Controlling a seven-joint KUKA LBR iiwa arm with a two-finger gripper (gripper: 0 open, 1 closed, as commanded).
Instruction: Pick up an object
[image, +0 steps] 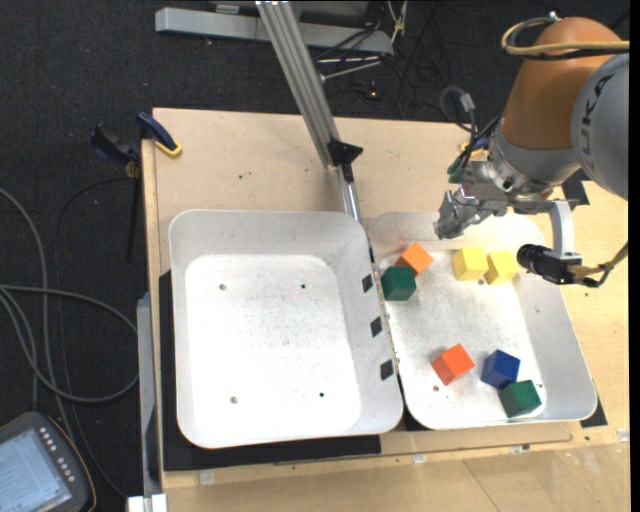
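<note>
My gripper (457, 222) hangs over the back of the right bin (555, 330), above and between an orange block (417, 258) and a yellow block (468, 263). A second yellow block (501, 265) touches the first. A green block (399, 284) sits beside the orange one, by the bin's left wall. Near the front lie another orange block (453, 363), a blue block (500, 367) and a green block (520, 397). I see nothing between the gripper's fingers.
The left bin (265, 325) is beside the right one, with black clips along the shared rim. A slanted metal pole (305, 80) comes down to the bench behind the bins. A clamp (150, 135) sits at the bench's back left corner.
</note>
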